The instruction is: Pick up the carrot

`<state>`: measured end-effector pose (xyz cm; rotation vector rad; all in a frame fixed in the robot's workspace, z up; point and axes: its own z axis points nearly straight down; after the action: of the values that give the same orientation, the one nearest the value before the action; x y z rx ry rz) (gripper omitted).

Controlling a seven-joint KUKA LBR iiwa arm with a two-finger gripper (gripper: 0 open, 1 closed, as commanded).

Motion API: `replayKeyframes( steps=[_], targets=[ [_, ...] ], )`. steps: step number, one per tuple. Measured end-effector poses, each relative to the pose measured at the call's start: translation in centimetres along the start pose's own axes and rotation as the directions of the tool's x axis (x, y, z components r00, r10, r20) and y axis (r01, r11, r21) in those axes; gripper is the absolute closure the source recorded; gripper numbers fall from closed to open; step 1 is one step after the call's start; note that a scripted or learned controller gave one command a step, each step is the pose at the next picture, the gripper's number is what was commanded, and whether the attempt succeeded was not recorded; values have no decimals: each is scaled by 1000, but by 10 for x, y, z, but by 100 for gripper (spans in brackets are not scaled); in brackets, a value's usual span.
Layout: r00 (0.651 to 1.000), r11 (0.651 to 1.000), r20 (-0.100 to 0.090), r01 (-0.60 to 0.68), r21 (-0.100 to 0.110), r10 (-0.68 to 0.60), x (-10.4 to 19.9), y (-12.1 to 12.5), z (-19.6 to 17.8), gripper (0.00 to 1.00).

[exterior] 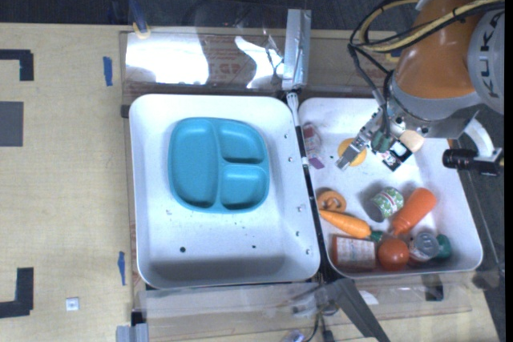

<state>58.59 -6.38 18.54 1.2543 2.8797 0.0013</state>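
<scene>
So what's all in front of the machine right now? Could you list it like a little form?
left bin: holds a blue divided plate
right bin: holds the toy food
carrot: lying near the left wall of the right bin, untouched
other items: larger orange vegetable, red tomato, small can, boxed item
hand: hovering over the upper part of the right bin, above the carrot in the picture
arm: reaches in from the right

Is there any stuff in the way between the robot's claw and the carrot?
Nothing blocks it from above. The gripper hangs over the upper part of the right bin, and the carrot lies lower down, with a small orange pretzel-like piece right beside it on the way. A red tomato crowds its far end.
</scene>
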Motion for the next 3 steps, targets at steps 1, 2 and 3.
replayKeyframes(
  steps=[1, 2, 3],
  targets=[
    [973, 973, 1, -231, -3, 231, 21, 67, -2, 100],
    [748, 748, 0, -663, 4, 664, 33, 16, 1, 100],
    [875, 875, 0, -484, 3, 484, 10, -21, 1, 100]
  ],
)
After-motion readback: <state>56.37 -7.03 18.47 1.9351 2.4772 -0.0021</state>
